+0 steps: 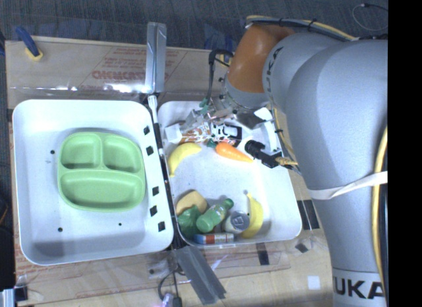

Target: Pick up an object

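White capitals "UKA" show on the smooth grey casing of the arm point(330, 114) at the near right. At the near end of the right bin point(217, 180), a shallow white plastic tub with rounded corners, lies a huddle of things: a slim marker point(214, 238) in red and blue against the wall, a glossy green bottle point(214, 215) on its side, a curved yellow banana point(255, 215) and a rounded yellow-brown lump point(191, 200). The left bin point(39, 220) holds a matte green tray point(102, 170) moulded into three compartments. Further back in the right bin a second banana point(183, 155) lies by the left wall, with a tapered orange carrot point(234, 151) just beside it. At the far end is a crumpled packet point(200, 128), white with orange print too small to read; the gripper point(221, 122) is down right at it, and whether it grasps anything I cannot tell. Behind the bins lies brown cardboard point(99, 62) with faint red lettering, illegible.
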### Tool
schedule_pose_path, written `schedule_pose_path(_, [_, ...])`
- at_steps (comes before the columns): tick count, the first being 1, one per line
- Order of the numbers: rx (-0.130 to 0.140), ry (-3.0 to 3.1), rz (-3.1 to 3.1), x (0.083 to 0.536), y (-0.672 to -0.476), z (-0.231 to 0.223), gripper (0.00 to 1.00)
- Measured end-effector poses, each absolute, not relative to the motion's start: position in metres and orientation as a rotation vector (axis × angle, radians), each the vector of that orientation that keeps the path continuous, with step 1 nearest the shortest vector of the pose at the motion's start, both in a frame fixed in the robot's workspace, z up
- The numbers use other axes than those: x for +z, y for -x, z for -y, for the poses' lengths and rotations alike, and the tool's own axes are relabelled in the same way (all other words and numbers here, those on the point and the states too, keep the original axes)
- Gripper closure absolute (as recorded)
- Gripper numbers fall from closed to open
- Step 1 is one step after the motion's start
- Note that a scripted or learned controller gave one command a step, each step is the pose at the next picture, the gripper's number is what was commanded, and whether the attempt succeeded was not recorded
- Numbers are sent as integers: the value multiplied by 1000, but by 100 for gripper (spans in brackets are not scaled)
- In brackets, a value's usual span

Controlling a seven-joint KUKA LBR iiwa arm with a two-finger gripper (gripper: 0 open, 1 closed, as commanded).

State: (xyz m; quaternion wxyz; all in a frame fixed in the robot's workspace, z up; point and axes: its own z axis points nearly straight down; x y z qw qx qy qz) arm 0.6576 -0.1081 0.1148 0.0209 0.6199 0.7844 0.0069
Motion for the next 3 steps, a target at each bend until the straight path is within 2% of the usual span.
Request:
schedule_pose_path(1, [29, -1910, -2430, 129, -661, 107, 100])
schedule_pose_path(2, [29, -1910, -2431, 128, -661, 107, 0])
schedule_pose_path(3, [52, -2082, -2290, 117, -630, 108, 0])
